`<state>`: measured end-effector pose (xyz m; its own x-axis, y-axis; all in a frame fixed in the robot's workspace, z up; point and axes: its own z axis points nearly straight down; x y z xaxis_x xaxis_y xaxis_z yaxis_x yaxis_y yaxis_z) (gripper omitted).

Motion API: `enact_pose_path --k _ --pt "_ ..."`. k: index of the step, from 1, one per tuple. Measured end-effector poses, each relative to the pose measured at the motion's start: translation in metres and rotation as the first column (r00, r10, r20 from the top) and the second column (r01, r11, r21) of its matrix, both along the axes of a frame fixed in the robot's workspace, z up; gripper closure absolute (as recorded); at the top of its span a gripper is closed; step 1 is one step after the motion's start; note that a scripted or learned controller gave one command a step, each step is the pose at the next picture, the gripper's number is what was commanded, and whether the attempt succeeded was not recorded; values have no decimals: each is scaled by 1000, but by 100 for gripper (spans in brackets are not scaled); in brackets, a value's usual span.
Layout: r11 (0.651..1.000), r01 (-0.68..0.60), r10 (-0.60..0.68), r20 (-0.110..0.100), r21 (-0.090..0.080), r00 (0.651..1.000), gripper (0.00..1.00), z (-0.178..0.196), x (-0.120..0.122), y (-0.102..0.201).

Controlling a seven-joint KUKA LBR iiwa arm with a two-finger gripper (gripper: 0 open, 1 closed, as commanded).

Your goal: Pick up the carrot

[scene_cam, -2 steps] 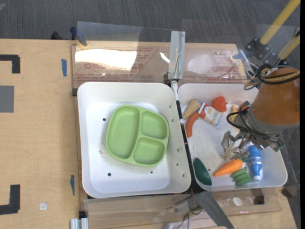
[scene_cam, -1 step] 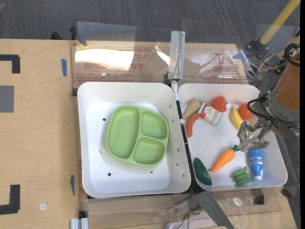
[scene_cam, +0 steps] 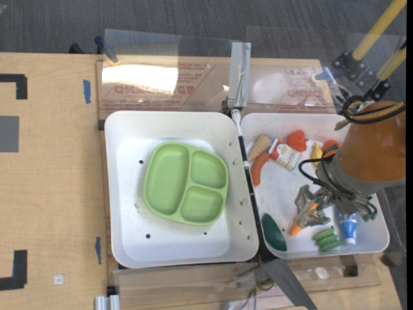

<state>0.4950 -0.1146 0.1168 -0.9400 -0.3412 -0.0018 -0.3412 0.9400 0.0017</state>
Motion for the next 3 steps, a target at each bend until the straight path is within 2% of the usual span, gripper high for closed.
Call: enact_pose_path --k 1,2,3 --pt "993 -119 119 13 -2 993 100 97 60 62" --pt "971 -238 238 -2 0 971 100 37 -6 23" --pt "971 -241 241 2 -1 971 0 39 -5 24"
